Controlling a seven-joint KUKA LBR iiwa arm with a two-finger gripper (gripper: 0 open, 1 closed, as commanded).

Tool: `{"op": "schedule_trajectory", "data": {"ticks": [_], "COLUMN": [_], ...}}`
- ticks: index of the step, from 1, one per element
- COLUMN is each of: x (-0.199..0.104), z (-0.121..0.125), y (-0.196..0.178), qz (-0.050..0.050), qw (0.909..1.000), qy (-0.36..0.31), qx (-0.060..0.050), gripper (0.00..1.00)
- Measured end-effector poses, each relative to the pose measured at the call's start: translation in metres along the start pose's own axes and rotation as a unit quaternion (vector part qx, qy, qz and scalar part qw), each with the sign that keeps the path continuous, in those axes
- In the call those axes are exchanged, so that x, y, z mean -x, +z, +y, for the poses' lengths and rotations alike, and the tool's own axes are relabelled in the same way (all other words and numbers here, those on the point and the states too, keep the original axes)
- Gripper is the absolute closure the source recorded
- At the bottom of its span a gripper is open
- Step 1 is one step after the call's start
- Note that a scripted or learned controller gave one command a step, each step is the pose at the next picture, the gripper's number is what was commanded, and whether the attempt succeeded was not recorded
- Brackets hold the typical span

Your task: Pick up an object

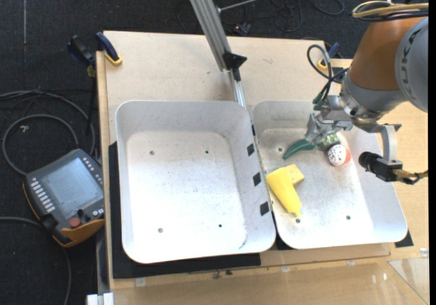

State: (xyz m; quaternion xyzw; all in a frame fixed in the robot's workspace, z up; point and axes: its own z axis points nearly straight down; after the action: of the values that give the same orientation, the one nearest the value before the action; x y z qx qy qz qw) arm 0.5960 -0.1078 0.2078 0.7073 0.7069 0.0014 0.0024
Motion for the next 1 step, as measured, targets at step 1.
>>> {"op": "schedule_trajectory", "data": {"ticks": [1], "x": [0.0053], "z": [0.004], "y": [-0.0444], "qz": [0.0], "qw": [1.0], "qy": [-0.001], "qx": [0.0], "gripper": [1.0]}}
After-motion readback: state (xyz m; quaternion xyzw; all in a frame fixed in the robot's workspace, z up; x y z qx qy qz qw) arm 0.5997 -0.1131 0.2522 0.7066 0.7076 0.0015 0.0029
